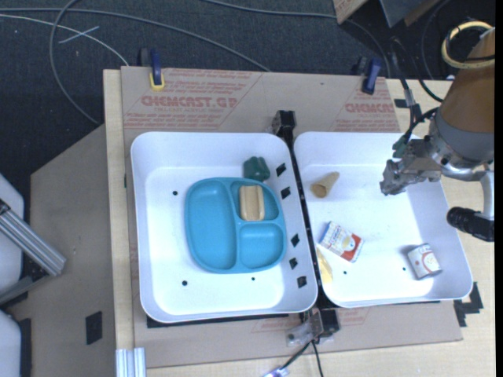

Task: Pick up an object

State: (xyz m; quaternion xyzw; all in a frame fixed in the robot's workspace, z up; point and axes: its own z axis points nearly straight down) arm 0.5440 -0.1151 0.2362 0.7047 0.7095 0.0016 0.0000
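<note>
Camera view, looking down at a slant, has the grey two-finger gripper (391,181) hanging over the upper right part of the right shallow white bin (452,289), with nothing visible between its fingers; whether they are spread or pressed together I cannot tell from this angle. 4 candidates lie in that bin: a tan cone-shaped piece (325,184) near the upper left, a small red-and-white carton (341,242) in the middle, a small white-and-red box (424,261) at lower right, and a yellow strip (324,269) against the left wall. The left shallow white bin (149,281) holds a blue 3-compartment plastic tray (212,230) bearing a tan block (251,203), with a dark green lump (256,168) just beside it.

The cone looks the nearest target. A good try would centre over it, line the fingers across its narrow width, and descend straight, well apart from the bin wall.
</note>
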